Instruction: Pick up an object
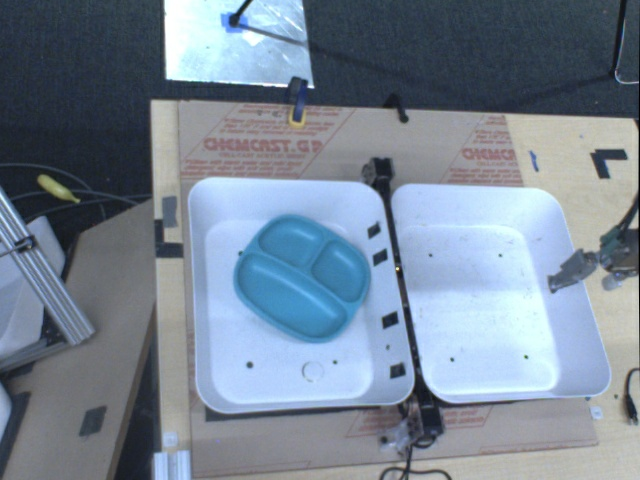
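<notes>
Bench: two white bins.
Gripper: right bin's edge, finger spread unclear.
Blue plate: left bin, well apart.

Red "CHEMCAST GP" repeats across the board.

We see a divided plate in the left bin; the gripper sits over the right bin's right rim.

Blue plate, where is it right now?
The blue plate lies flat in the left bin, near its middle, above a small clear disc. The gripper is far off, at the right bin's right rim.
</notes>
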### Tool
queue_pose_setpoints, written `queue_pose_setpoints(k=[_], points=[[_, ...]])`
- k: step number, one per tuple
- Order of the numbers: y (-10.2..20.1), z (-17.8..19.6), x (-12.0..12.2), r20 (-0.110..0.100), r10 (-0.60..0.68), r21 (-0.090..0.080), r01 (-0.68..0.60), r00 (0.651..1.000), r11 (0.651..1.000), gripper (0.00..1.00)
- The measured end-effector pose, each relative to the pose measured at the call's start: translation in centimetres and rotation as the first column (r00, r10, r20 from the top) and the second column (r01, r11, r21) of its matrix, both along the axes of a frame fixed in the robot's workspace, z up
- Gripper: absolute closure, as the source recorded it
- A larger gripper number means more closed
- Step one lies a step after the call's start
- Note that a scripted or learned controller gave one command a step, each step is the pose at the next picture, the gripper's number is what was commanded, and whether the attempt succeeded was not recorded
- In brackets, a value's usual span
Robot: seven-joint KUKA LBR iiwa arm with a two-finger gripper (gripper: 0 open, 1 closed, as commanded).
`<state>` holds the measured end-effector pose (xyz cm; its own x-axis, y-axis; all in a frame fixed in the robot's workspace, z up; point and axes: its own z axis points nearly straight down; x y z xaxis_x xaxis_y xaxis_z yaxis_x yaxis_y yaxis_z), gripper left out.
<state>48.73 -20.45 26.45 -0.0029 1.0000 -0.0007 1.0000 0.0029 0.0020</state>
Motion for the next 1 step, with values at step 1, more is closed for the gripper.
queue_pose_setpoints(k=[1], points=[[2.62,-8.07,7.20,0.001,0.006,0.001,-0.006,1.000,1.000,0.00]])
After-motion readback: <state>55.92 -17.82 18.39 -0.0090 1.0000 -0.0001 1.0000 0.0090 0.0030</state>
